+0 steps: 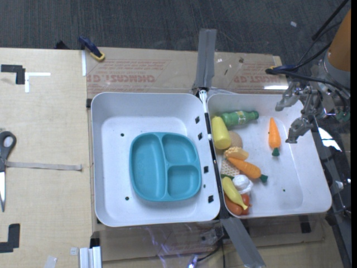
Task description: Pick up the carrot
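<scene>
Nearest the lower edge of the frame, in the lower left corner of the right white bin [312, 202], a pile of plastic toy food lies against the dividing wall: a yellow banana [231, 189] at the bottom, a small white piece [241, 182] touching it, then an orange carrot with a dark green stub [245, 167] lying at a slant just above. A pale yellow rounded piece [220, 133] stands higher against the wall, and a green plastic bottle [239, 118] lies on its side at the top of the pile.

To the left, the left white bin [106, 149] holds a teal plastic tray with three compartments [165, 166] near its middle.

A second, smaller orange carrot [274, 134] lies alone on the bare floor of the right bin, upright in the frame with its green tip pointing down, well apart from the pile.

Just to the right of that carrot, at the upper right of the bin, hangs the metal two-finger gripper [297, 128] of the grey arm. It holds nothing; how wide the claw stands cannot be told from this slant.

Farther off, at the left edge of the frame, scissors [4, 161] lie on the wooden bench [44, 121], and a blue and yellow clip [91, 47] sits at the upper left.
</scene>
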Controlling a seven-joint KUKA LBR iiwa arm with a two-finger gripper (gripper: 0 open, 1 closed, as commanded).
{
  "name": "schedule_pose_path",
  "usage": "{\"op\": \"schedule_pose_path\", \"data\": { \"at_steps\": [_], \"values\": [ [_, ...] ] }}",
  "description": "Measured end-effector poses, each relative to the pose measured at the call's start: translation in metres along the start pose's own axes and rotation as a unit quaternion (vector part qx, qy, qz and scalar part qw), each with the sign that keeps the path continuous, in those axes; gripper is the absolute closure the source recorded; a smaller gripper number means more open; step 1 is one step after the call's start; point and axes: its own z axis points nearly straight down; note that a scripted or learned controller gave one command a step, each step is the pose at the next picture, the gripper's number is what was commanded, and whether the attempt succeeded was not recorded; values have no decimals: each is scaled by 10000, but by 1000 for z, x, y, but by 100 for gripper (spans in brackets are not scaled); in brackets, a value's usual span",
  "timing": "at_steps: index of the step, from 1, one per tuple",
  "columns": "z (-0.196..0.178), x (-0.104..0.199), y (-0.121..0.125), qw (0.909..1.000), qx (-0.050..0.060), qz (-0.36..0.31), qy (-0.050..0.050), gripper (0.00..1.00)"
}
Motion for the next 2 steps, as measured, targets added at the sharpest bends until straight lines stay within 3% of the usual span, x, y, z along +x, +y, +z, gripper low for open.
{"op": "schedule_pose_path", "data": {
  "at_steps": [1,2],
  "values": [
    [123,-72,-27,9991,-1,413,0,0],
    [176,-56,-64,9996,2,293,-2,0]
  ]
}}
